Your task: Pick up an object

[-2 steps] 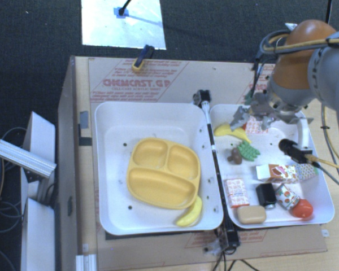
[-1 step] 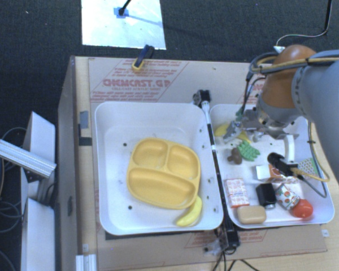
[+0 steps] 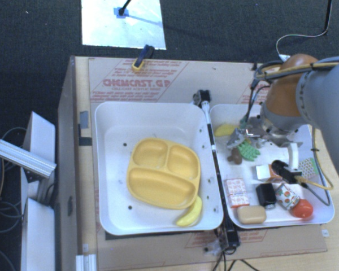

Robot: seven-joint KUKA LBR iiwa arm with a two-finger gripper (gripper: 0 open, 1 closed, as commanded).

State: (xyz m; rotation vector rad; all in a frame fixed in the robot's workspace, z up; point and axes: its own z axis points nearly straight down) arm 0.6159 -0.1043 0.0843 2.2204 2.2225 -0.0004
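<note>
The arm reaches in from the right and its gripper point(image 3: 246, 135) sits low in the right bin point(image 3: 327, 208), right over a green toy point(image 3: 249, 150) and a brown piece point(image 3: 235, 156); how it is set I cannot tell. The left bin point(image 3: 110, 168) holds 1 yellow divided plate point(image 3: 164, 173) with a banana point(image 3: 191, 213) at its corner.

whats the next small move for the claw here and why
Probably lower the claw a little onto the green comb-like object just below it in the right bin, then close. Nothing is visibly between its fingers, and that object looks closest.
</note>
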